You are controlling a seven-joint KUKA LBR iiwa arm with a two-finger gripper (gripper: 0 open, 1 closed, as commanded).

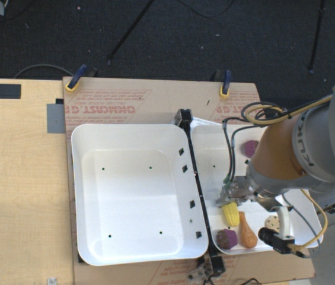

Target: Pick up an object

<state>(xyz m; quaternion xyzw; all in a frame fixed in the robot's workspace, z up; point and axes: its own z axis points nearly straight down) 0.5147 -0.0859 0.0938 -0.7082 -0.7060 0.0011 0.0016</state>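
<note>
My gripper hangs low in the right bin, near its left wall. Its tip is right above the top end of a yellow corn-like piece; whether they touch is unclear. Beside the corn lies an orange carrot-shaped piece, and a purple lump sits at the bin's front edge. Another purple piece lies farther back, partly hidden by the arm. A small white and brown item rests to the right of the carrot.
The left bin stands next to the right one, split from it by a black divider bar. The grey and orange arm covers much of the right bin, with cables looping around it. Both bins rest on cardboard.
</note>
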